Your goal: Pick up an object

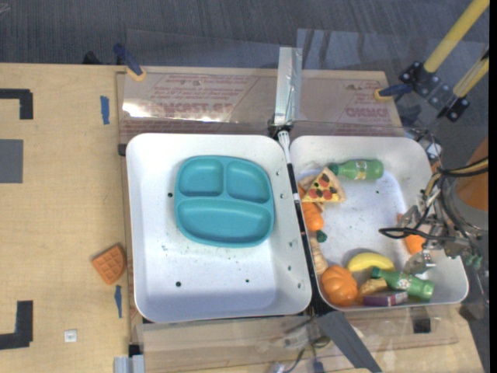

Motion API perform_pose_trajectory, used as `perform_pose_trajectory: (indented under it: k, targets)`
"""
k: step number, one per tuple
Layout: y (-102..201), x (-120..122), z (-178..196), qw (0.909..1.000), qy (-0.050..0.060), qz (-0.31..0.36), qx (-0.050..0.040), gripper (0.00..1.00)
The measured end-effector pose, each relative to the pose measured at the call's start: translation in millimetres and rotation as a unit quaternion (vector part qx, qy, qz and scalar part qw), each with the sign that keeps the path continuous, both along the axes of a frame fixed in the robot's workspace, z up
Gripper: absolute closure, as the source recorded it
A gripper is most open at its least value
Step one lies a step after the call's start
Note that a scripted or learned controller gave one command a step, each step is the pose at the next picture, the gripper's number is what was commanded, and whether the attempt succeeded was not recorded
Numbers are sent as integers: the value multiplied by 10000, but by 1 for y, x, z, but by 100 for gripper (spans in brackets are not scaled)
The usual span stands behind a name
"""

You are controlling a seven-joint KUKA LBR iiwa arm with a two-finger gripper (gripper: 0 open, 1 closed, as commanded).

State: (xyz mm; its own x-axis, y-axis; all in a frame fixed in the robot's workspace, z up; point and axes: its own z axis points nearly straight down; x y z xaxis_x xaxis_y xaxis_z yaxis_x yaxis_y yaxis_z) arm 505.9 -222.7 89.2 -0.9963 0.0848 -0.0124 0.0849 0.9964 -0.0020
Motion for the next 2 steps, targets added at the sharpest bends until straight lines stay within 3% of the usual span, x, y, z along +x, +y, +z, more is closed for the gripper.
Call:
perform_pose_trajectory:
  k: [1,2]
  targets:
    - [0,4,14,10000,-62,12,-24,100]
    - [83,44,91,10000,-16,-71,18,100]
